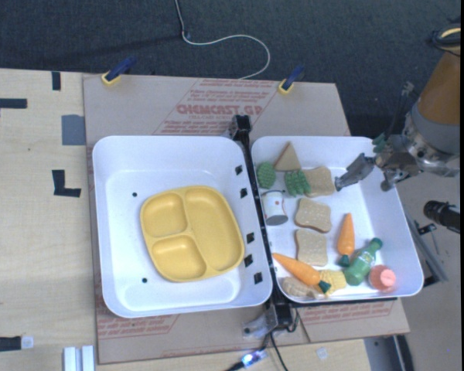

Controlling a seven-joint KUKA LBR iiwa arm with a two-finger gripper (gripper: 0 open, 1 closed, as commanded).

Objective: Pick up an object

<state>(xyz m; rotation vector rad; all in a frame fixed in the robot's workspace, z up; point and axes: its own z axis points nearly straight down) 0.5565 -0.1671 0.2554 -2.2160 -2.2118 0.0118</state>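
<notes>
**Figure: End effector poised over the right bin, nothing yet picked up**

The end effector [369, 171] sits above the upper right part of the right bin [411, 230], its two dark fingers spread apart with only the white bin floor visible between them. It has hold of nothing. Judged from this view, the task is at its approach stage: no item is lifted, and the descent, the closing of the fingers and the raising all remain to be done.

The candidate objects lie in the right bin, to the left of and below the end effector as the camera sees it. Nearest, just to its left, is a slice of bread [321, 180], with a green ridged piece [297, 182] touching it on the far side. A tan wedge [287, 158] and a second green piece [265, 175] lie further left. Below the end effector are two more bread slices [313, 215] [312, 246], a small carrot [346, 235], a green bottle [361, 261] and a pink item [383, 278]. A longer carrot [298, 269] rests near the bottom edge, and a small white can [274, 207] lies by the left wall.

The left bin [112, 207], well to the left, holds a yellow divided plate [190, 233].

Red printing on the cardboard sheet [209, 110] under the bins appears upside down and mirrored from this angle; its wording cannot be made out with confidence. No label on the can or bottle is legible.
</notes>
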